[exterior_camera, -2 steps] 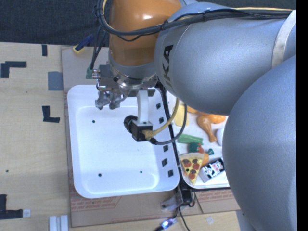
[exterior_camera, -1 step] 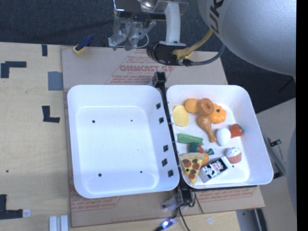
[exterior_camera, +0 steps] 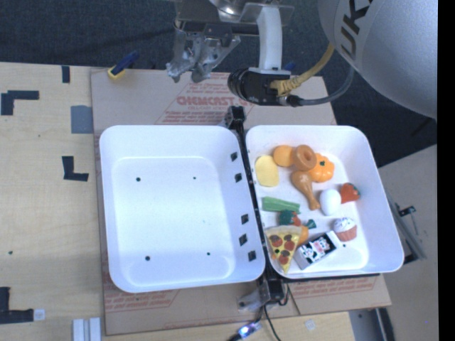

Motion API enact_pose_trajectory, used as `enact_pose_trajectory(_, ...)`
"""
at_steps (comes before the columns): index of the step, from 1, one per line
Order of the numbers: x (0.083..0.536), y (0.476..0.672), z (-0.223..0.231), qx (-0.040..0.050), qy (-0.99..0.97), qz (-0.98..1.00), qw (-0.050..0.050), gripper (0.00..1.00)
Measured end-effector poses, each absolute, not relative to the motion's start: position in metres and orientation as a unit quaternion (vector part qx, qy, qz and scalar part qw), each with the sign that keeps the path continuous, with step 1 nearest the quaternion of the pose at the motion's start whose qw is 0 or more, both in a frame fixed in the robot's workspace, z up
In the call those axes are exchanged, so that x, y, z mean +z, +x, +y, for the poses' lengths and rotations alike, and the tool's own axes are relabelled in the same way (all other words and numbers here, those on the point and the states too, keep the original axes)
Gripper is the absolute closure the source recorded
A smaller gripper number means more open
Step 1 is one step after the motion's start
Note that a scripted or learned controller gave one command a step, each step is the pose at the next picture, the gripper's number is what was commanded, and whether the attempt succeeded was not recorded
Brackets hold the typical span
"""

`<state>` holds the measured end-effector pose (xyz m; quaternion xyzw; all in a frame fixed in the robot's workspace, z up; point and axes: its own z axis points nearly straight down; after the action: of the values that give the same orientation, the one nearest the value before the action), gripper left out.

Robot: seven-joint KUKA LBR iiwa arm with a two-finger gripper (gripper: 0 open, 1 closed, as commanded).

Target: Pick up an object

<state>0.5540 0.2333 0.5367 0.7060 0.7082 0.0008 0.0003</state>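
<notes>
The right bin [exterior_camera: 370, 155] holds several toy foods. Among them are a pale yellow oval piece [exterior_camera: 266, 170], an orange ball [exterior_camera: 283, 155], a brown doughnut [exterior_camera: 306, 156], a small orange pumpkin [exterior_camera: 324, 168], a chicken drumstick [exterior_camera: 304, 187] and a white egg [exterior_camera: 330, 202]. There are also a red piece [exterior_camera: 349, 192], green beans [exterior_camera: 280, 204], a pizza slice [exterior_camera: 282, 246], a black-and-white packet [exterior_camera: 316, 248] and a cupcake [exterior_camera: 345, 228]. My gripper [exterior_camera: 190, 68] hangs high behind the left bin's far right corner, over the cardboard. It is open with nothing between its fingers, well away from the foods.
The left bin [exterior_camera: 170, 137] sits beside the right one, joined by a black clip strip [exterior_camera: 244, 190]. Both rest on a cardboard sheet [exterior_camera: 142, 98]. A blue-and-yellow object [exterior_camera: 122, 64] lies at the cardboard's far left corner. The arm's large grey body [exterior_camera: 384, 27] overhangs the upper right.
</notes>
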Motion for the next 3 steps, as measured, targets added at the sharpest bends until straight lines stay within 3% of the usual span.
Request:
enact_pose_trajectory(1,0.432,0.48,0.225,-0.0074,0.706,0.708,-0.003,1.0)
enact_pose_trajectory(2,0.541,0.509,0.234,0.0051,0.706,0.709,0.002,1.0)
enact_pose_trajectory(3,0.365,0.481,0.175,-0.0099,0.709,0.706,-0.004,1.0)
